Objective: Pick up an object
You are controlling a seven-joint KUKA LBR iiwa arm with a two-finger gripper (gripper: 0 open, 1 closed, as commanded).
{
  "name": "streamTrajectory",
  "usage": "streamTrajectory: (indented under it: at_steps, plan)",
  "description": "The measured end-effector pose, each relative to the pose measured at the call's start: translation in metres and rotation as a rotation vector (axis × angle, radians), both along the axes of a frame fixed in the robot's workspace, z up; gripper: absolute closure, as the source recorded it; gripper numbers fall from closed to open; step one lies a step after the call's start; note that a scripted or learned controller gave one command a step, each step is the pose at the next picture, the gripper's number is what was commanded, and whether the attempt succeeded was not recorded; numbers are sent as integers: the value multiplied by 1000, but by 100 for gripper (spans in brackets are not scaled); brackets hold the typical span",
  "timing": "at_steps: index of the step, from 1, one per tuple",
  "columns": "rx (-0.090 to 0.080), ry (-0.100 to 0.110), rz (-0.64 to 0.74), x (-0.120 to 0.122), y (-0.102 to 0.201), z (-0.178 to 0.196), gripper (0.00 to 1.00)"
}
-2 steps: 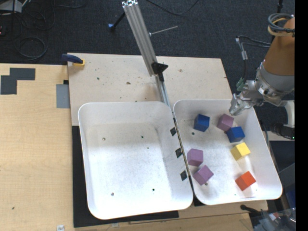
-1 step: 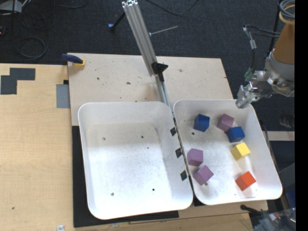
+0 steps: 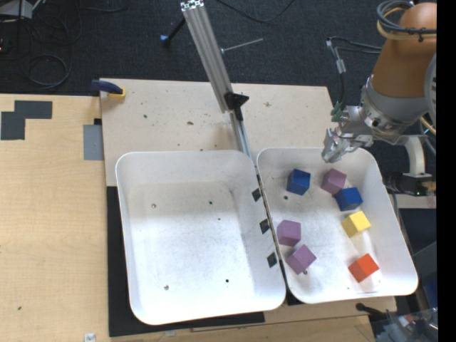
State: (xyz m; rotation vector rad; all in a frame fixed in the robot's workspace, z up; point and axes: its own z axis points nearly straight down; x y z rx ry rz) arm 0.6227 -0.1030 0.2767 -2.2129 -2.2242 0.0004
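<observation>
The nearest candidate for the pick was a purple cube (image 3: 333, 182), which lay in the far part of the right bin (image 3: 406, 262), just left of a blue cube (image 3: 348, 198) that appeared to touch it or nearly so. The gripper (image 3: 335, 150) hung over the far rim of that bin, just beyond the purple cube, with nothing visible between its fingers; whether they stood apart or together could not be told from the overhead camera. The step in hand was judged to be the approach. To do it well, the gripper should be centred over the cube, brought slightly nearward, and turned so that the fingers close on two free, opposite faces, avoiding the side crowded by the blue cube. The purple cube had no long axis; it sat rotated, its edges at a slant to the bin walls, so finger alignment should follow those edges. Another blue cube (image 3: 298, 182) lay to its left, a yellow cube (image 3: 355, 223) and an orange cube (image 3: 364, 267) nearer, and two further purple cubes (image 3: 288, 231) (image 3: 301, 258) beside the divide. The left bin (image 3: 135, 191) rested alongside on the bench (image 3: 171, 112).
</observation>
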Motion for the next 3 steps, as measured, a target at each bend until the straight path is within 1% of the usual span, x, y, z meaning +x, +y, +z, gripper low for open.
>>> streamTrajectory:
  at_steps: [1,2,3]
  plan:
    - [-2,0,-4,-12,48,-9,100]
    - [-1,2,-2,-13,94,-31,100]
    - [-1,1,0,-8,156,-41,100]
